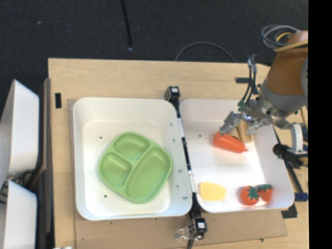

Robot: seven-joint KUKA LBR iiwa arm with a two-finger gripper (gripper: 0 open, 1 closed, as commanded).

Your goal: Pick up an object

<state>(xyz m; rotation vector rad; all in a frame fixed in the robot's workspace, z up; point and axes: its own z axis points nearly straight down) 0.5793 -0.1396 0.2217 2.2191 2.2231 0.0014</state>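
1. Pincer (239, 126) hangs low in the right bin (207, 183), fingers spread apart, gripping nothing.
2. Toy carrot (229, 142) lies on its side just below the fingers, likely the target since it sits nearest.
3. Yellow piece (212, 191) and toy tomato (255, 194) rest near the front rim.
4. Green divided plate (136, 166) occupies the left bin (85, 201), well apart.

Open bin floor (218, 167) between carrot (229, 142) and yellow piece (212, 192).
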